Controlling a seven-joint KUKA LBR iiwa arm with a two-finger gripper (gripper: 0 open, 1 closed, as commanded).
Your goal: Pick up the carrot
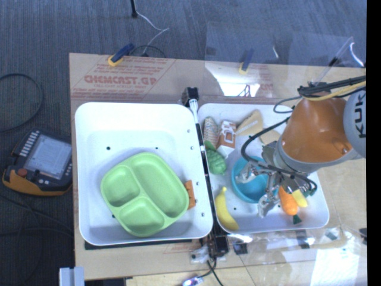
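Orange carrot (288, 202) lies at five o'clock in the right bin (318, 222), just beside my gripper (269, 196). Jaws look released. I judge the approach step; next, straddle it and clench.

Green divided plate (144, 192) smooth glossy plastic; bins (119, 115) smooth white plastic; bench board (119, 79) matt cardboard-like brown.

"CHEMCAST GP" on brown board (122, 80)

Small orange carrot (288, 202), lying tilted in the right bin's (315, 218) near right corner.
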